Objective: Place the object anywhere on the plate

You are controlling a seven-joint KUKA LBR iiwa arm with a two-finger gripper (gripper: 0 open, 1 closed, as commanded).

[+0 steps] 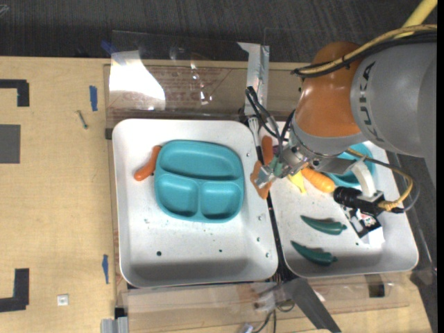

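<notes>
- Camera view: your claw hangs over the wall between the bins, clamped on an orange piece, so the load is lifted clear for crossing.
- The plate lies in the left bin, just left of the claw; you need only a short carry.

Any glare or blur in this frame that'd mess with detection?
Camera view: strong glare on the clear plastic sheet behind the left bin; the teal plate is evenly lit and sharp; the gripper area is cluttered and slightly soft, with cables crossing it.
</notes>
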